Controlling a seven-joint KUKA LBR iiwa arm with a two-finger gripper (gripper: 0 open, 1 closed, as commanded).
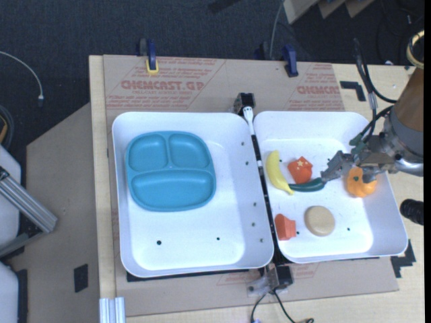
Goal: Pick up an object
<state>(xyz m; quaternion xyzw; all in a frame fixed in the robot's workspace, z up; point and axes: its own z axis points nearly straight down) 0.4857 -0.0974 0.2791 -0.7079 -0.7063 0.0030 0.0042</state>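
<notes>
The right bin (384, 237) holds several toy foods. A yellow banana (276, 172) lies at its left, with a red strawberry-like piece (301, 170) beside it and a dark green curved piece (306, 186) just below. Nearer the front are a red block (285, 227) and a beige round piece (320, 221). An orange fruit (361, 184) sits at the right. My gripper (350, 171) hangs low over the bin between the green piece and the orange fruit. It is open: one finger reaches left to the green piece's end, the other stands over the orange fruit. Nothing is between them.
The left bin (202, 247) holds a blue divided plate (171, 171). A black divider strip (256, 167) runs between the two bins. The arm (411, 123) comes in over the right bin's right rim. Cables trail behind the bench.
</notes>
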